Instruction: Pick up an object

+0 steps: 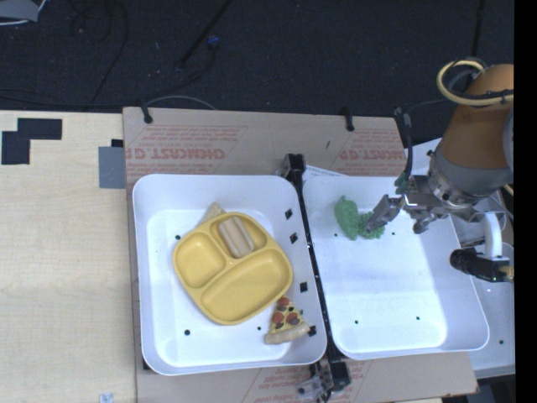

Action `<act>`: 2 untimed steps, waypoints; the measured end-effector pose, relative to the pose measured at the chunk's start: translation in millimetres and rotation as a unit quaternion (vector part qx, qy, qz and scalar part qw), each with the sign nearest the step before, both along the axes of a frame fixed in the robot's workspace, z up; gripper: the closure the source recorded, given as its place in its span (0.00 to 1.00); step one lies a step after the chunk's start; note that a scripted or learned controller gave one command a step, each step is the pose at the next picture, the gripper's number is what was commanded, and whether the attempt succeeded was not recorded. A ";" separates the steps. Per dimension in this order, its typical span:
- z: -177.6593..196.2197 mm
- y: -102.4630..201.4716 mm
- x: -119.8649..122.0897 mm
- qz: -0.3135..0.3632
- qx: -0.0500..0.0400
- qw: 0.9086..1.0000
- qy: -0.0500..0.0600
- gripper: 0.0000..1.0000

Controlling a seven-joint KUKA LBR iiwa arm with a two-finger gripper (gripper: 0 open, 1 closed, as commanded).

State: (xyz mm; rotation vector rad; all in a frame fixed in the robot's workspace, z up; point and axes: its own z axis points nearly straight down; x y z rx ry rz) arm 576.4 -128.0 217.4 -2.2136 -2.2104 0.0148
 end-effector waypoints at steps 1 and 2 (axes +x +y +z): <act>7.0 -0.1 2.6 0.001 -0.001 1.000 -0.006 0.00; -37.0 -2.7 2.4 0.001 -0.001 1.000 -0.004 0.00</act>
